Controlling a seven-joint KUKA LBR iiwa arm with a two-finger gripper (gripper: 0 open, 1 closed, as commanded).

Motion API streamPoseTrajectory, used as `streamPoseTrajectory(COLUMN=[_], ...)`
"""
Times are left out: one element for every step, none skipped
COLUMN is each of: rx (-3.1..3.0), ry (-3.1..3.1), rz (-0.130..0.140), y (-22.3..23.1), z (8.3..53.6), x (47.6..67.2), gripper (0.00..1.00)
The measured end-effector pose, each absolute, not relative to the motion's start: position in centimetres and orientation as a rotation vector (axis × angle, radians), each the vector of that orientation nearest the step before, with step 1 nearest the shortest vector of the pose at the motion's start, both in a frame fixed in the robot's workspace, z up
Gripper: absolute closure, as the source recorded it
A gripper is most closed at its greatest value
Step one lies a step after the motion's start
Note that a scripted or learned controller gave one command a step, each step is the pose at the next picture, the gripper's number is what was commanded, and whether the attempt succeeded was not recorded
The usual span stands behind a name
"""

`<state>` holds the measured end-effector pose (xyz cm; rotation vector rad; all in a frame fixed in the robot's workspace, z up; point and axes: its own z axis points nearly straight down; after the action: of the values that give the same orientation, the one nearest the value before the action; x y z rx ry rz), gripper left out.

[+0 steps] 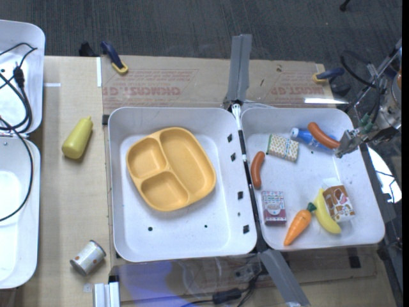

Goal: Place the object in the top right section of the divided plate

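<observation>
Claw (348,142) hangs at your right bin's (367,235) three o'clock rim, grip unreadable, divided plate (169,168) awaiting an object.

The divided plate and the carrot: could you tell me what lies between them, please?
In the camera view, between the divided plate and the carrot lie bare bin floor, the bins' adjoining walls and a small pink box.

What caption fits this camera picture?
Yellow divided plate waits in left bin; toy foods fill right bin near the gripper.
</observation>
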<state>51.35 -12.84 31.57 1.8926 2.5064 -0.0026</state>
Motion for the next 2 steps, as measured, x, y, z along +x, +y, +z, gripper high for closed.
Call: streamPoseTrajectory(rx=[1.660, 1.380], ry=[2.669, 2.820], rz=[-0.003, -0.002], y=[-13.7, -12.6], z=[29.8, 37.8], x=[47.8, 52.8], gripper=[1.00, 1.00])
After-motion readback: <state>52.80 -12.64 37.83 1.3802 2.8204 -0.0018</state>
